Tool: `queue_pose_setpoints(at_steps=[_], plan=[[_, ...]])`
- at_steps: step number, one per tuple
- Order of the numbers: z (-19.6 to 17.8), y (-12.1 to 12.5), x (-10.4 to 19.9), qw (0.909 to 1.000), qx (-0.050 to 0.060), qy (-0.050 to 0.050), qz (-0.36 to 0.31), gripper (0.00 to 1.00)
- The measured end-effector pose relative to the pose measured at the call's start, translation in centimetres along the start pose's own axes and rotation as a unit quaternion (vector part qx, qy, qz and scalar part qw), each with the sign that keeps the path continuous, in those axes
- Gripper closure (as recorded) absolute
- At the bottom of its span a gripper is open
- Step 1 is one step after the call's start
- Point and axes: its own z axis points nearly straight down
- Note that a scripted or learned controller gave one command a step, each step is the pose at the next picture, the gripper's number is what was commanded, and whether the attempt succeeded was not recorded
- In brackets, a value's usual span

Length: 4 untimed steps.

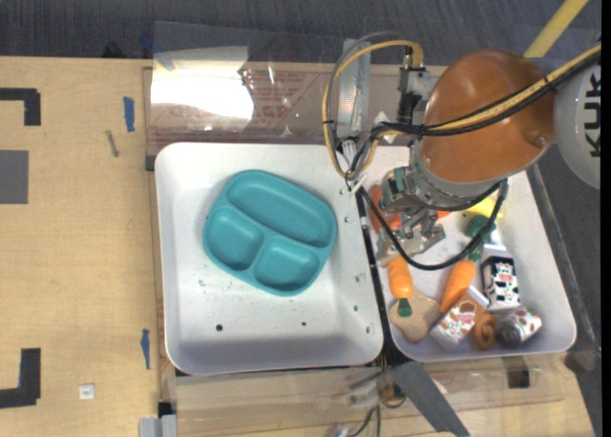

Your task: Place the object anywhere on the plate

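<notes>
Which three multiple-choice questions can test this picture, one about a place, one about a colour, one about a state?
1. Where is the plate?
A. in the left bin
B. in the right bin
C. on the wooden bench

2. What colour is the plate?
A. red
B. teal
C. yellow

3. What lies on the plate?
A. a carrot
B. a milk carton
C. nothing

Answers:
1. A: the plate rests on the floor of the left bin, away from the toys.
2. B: its three compartments are all teal.
3. C: all compartments are bare, and the carrot lies in the right bin, where the gripper is as well.
</notes>
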Motion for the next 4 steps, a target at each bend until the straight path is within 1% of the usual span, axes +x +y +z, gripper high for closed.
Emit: queue_pose_setpoints(at_steps=[1, 2, 3, 4], plan=[[-5.7, 7.7, 6.4, 0.9830, 0.001, 0.002, -0.184, 1.00], [0.1, 1.6, 8.1, 0.9522, 0.000, -0.001, -0.305, 1.00], [-5.6, 7.7, 12.1, 0.8973, 0.000, 0.001, -0.441, 1.00], [1.2, 0.8, 16.3, 0.8926, -0.002, -0.003, -0.451, 1.00]])
